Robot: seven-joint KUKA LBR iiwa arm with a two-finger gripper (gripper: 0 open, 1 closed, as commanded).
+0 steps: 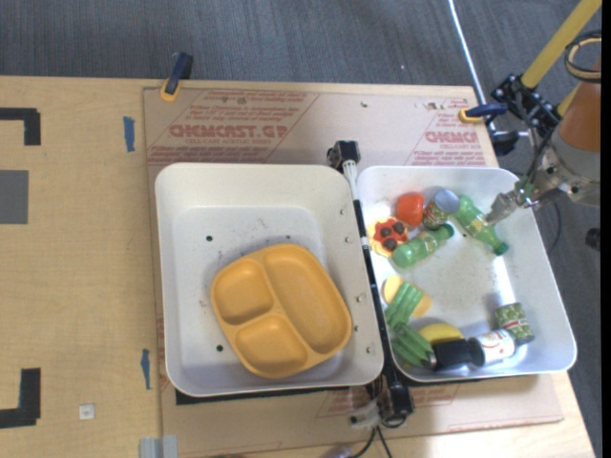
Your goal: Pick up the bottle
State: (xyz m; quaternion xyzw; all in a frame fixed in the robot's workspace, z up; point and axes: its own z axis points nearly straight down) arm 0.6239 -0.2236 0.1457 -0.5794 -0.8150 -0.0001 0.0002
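— Bottles first: where do they lie?

— All in the right bin (557, 305). A green bottle (474, 221) lies slanted near the far right corner, its cap toward the near side. A second green bottle (421, 248) lies just left of it, pointing toward the middle divider. A small bottle (513, 321) with a patterned label lies by the right wall, and a black-capped bottle (471, 352) lies along the near wall.

— And the gripper?

— The gripper (503, 208) reaches in from the right, low over the far right corner, its tip just beside the upper end of the green bottle. From this slant I cannot tell whether it is open or closed, nor whether it touches the bottle. Nothing is seen held in it.

— What else is in that bin?

— A red object (410, 207) and a grey-blue round one (444, 199) at the far side, a red and yellow toy (388, 233) by the divider, and yellow and green pieces (407, 301) toward the near left corner.

— The left bin?

— The left bin (174, 191) holds a yellow divided plate (280, 308), lying flat near its middle. Both bins rest on a cardboard sheet (286, 122).
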